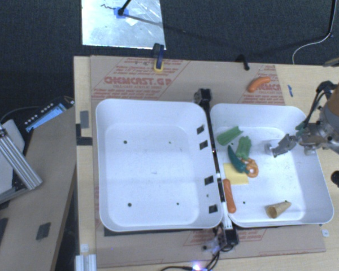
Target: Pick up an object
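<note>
Cardboard sheet (137,79) printed "CHEMCAST GP", white bins (152,168)

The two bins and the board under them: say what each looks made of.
Left bin and right bin: probably moulded plastic, smooth white with rounded rims. Board: looks like brown cardboard, matte, with red printed lettering.

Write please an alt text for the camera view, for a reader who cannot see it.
The gripper of a grey arm reaching in from the right hangs over the right bin, which holds a cluster of green pieces, a yellow block, an orange carrot and a tan cone. The left bin lies beside it, and an orange sausage shape rests on the board behind them.
</note>
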Controlling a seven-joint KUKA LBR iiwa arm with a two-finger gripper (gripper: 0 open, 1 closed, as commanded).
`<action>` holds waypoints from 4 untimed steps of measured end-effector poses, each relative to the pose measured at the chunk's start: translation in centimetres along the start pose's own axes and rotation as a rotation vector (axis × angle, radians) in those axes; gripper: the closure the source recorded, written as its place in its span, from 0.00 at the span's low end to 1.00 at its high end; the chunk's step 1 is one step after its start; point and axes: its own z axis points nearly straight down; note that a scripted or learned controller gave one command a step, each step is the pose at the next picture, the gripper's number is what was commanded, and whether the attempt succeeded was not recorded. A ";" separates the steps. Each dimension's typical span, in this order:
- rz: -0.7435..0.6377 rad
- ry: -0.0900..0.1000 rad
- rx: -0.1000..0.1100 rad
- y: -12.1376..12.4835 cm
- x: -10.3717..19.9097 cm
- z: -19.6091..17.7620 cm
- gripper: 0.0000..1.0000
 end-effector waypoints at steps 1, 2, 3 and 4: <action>-0.007 0.003 0.004 4.6 5.3 12.0 0.00; -0.002 0.000 -0.002 4.6 4.8 10.3 1.00; -0.017 0.007 -0.013 8.2 19.5 0.7 1.00; -0.009 0.004 -0.007 8.6 26.2 -5.1 1.00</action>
